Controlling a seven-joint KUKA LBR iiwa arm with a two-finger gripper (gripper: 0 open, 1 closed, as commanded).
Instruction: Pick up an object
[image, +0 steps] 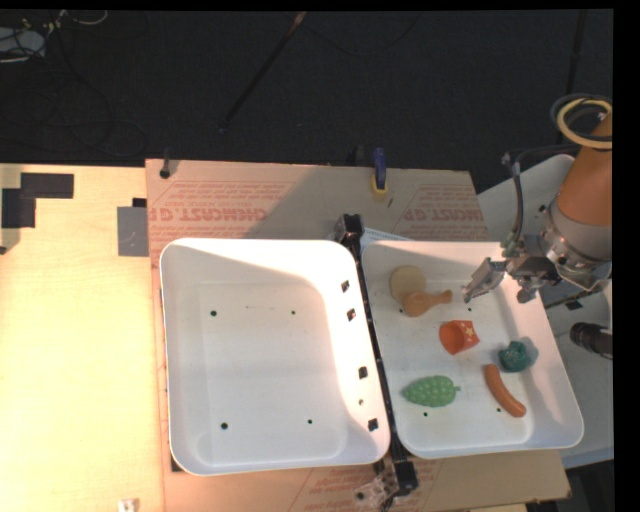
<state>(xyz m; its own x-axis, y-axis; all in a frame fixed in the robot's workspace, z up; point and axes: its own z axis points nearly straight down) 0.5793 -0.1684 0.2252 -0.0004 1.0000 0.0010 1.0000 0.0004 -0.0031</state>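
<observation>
Tool spread open, grasping nothing, above right bin; brown cardboard beneath; dark backdrop.

Warm, bright light washes the bench at lower left nearly blank, while the top of the frame is dark. The left bin carries a soft shadow across its upper corner. Focus is slightly soft, with mild grain.

You see the gripper hovering over the right bin, jaws apart and holding nothing. Below it lie a tan wooden piece, red block, teal toy, green grapes and sausage.
</observation>
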